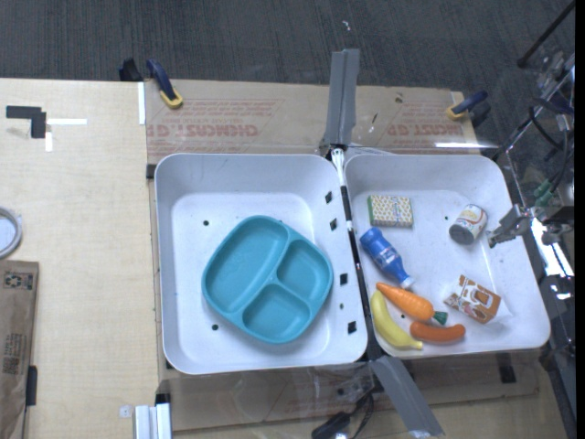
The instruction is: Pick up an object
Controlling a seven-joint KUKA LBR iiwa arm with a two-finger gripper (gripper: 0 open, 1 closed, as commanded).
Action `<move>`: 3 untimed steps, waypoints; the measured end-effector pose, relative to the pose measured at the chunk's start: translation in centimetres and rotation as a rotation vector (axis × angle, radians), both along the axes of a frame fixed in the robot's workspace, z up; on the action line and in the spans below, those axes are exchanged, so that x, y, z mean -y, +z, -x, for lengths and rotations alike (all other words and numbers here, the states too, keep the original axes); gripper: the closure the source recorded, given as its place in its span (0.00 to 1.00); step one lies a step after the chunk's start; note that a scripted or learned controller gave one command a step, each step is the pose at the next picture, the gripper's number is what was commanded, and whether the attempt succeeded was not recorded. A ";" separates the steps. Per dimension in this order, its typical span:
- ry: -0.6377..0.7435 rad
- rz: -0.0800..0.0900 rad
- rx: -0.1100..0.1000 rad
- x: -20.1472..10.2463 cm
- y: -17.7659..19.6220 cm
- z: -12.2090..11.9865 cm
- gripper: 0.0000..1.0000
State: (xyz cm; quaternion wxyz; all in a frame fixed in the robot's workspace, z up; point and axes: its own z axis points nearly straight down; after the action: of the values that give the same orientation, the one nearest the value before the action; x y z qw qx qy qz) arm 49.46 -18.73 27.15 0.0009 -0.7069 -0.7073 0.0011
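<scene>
Setup: 2 white bins side by side on the tabletop [73, 181]; left bin [174, 273] holds a blue divided plate [267, 279], right bin [512, 337] holds the loose items.
Hand: hand [505, 230] at the right bin's right edge, near the can; whether it is wide or narrow cannot be told, it is small and lost against the clutter there. Nothing seen in its grip.
Candidates, right bin: patterned sponge [391, 210] far left; can [468, 224] on its side, far right; blue bottle [385, 256] lying slantwise at the left; carrot [405, 301], banana [392, 327] and sausage [439, 333] bunched at the near edge; small carton [473, 299] near right.
Step in hand: choose 1 target and approach; no item lifted yet, by my reading.
Best target: the can, closest to the hand and well apart from the rest.
Method: come straight down, close across the can's round body, not along its axis, so it cannot roll out.
Risk: the can sits close to the right wall; little room on that side.
Avoid: the carrot, banana and sausage touch or overlap; a grasp there would likely shove the neighbours.
</scene>
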 end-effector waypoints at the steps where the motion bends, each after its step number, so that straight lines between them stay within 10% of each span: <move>1: 0.128 0.000 0.003 -1.5 -18.0 -6.6 0.00; 2: 0.123 0.001 0.004 -1.3 -17.0 -6.6 1.00; 3: 0.124 0.001 0.004 -1.3 -17.0 -6.6 0.00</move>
State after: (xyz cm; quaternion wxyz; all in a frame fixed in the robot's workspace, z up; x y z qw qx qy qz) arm 56.08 -17.42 10.13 -0.0008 -0.6618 -0.7497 0.0001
